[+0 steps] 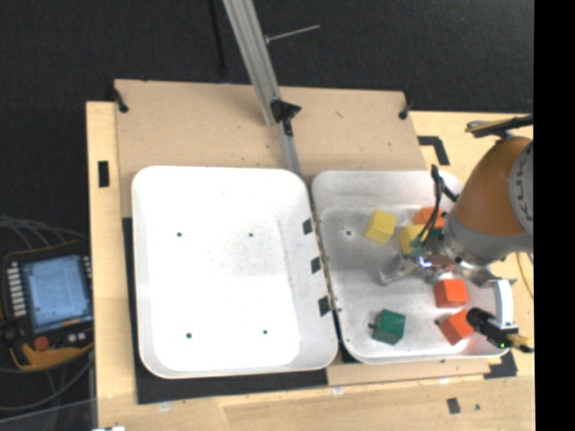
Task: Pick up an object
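Camera view: arm enters from 3 o'clock over the right bin point(359, 191). Claw point(406, 268) low at bin centre; whether spread or pressed together, cannot tell. Yellow block point(381, 226) at its 11 o'clock, green block point(388, 326) at 7, two orange blocks point(450, 292) point(455, 326) at 4. Left bin point(225, 268) alongside on the tabletop point(103, 142)

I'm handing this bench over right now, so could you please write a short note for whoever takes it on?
Gripper: low in the right bin, among the blocks; nothing seen held.
Things, all in the right bin: yellow block; second yellow block beside the gripper; green block near the front; two orange blocks at the right.
Left bin: no blocks.
Done: arm is down in the bin.
Left: grasp and lift one.
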`<state>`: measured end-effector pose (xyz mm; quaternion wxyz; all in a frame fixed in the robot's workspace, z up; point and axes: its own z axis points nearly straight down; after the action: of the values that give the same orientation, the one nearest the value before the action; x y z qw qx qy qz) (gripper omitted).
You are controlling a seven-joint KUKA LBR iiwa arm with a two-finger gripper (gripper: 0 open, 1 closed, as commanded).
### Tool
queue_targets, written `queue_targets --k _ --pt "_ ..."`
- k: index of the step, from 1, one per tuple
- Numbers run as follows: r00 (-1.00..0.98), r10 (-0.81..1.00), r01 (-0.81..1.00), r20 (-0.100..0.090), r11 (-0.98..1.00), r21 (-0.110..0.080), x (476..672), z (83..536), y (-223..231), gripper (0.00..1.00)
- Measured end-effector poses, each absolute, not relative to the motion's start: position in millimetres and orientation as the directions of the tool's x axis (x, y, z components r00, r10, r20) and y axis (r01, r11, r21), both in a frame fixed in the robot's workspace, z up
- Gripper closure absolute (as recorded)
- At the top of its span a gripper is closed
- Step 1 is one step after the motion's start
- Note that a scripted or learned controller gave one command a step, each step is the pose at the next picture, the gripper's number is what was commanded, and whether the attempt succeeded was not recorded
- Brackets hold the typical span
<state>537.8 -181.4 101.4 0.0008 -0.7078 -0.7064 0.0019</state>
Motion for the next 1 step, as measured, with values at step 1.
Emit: queue_targets --k 1 --pt "0.008 1.000 1.000 0.000 -0.008 0.006 540.7 115.5 -181.4 1.00"
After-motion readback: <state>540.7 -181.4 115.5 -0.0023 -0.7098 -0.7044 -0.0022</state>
